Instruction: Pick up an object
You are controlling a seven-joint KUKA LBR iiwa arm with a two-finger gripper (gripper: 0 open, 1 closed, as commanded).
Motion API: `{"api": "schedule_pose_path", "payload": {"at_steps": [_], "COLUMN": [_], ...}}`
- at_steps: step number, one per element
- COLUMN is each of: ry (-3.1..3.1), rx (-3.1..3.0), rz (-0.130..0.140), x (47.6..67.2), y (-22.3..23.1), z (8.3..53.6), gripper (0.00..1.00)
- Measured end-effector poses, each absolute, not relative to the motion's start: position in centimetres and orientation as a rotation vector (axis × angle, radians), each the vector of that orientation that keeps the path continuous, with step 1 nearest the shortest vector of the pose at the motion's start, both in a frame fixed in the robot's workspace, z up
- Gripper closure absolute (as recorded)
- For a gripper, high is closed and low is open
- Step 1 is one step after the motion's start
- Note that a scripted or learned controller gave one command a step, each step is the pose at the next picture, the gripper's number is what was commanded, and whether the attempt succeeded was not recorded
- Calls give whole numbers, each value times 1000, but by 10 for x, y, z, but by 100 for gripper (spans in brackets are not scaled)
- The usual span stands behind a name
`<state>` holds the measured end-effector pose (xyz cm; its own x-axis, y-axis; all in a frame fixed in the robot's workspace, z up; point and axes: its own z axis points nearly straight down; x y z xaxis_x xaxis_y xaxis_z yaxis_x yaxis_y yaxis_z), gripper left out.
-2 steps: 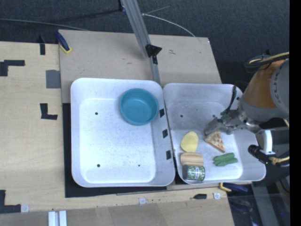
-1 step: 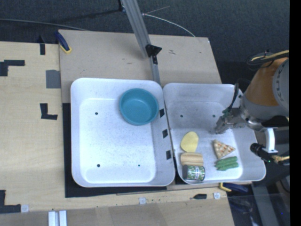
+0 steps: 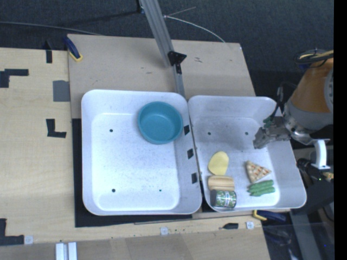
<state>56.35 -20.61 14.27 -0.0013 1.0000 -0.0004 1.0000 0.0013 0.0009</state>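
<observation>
Right bin [image 3: 227,112] holds clustered food items [image 3: 219,163] near the arm's fingers [image 3: 262,138], state unclear.

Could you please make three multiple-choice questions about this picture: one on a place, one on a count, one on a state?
1. Where is the blue bowl?
A. in the left bin
B. in the right bin
C. on the bench outside the bins

2. How many things lie in the right bin?
A. two
B. five
C. eight

3. How does the can rest?
A. standing upright
B. lying on its side
C. hanging from the gripper

Answers:
1. A: the bowl sits in the upper part of the left bin, near the wall between the bins.
2. B: a yellow piece, a tan block, the can, a pizza slice and a green pod.
3. B: the can lies on its side at the bin's front edge, far from the gripper at the right wall.
</observation>
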Motion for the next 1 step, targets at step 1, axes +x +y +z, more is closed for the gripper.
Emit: {"api": "schedule_pose_path", "payload": {"at_steps": [1], "ry": [2221], "rx": [2217], "rz": [2], "x": [563], "y": [-203], "z": [185], "gripper": [100]}}
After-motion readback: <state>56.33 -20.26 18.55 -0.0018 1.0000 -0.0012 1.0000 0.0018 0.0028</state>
